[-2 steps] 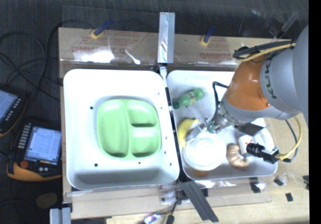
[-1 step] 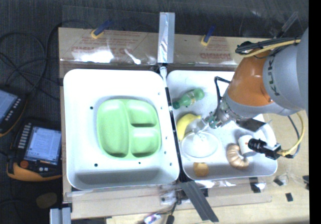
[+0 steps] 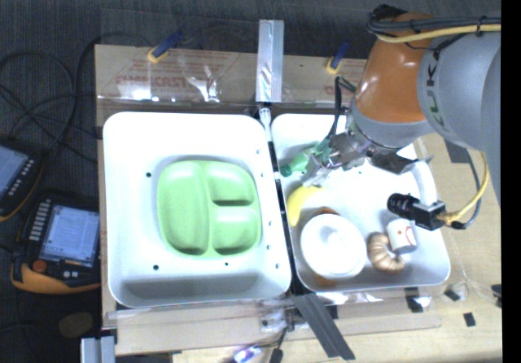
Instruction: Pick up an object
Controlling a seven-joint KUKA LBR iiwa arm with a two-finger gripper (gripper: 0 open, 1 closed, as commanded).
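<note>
We see the arm (image 3: 423,68) reaching over the right bin (image 3: 435,272), with the pincer (image 3: 324,159) low in that bin's far corner, close to the wall it shares with the left bin (image 3: 122,272). From this slant we cannot tell whether the pincer is open or closed; its tip is a blur of metal and green. Just beside the pincer, on the side toward the shared wall, lies a small green object (image 3: 295,163), the nearest thing to pick. It may be touching the tip, though we cannot make out any contact, and nothing shows it as gripped. Just below the pincer in the view, toward the near edge of the bench, a yellow object (image 3: 296,203) lies against the shared wall. Farther that same way sits a white round bowl (image 3: 331,246), with a brown rim of something showing beneath it. Well apart from the pincer, toward the near corner on the arm's side, a tan ring-shaped thing (image 3: 384,253) rests beside the bowl. A small white thing with a red mark (image 3: 402,235) sits just beside the ring. Across the shared wall from the pincer, a pale green divided tray (image 3: 210,207) lies flat in the middle of the left bin, well apart from the tip.
</note>
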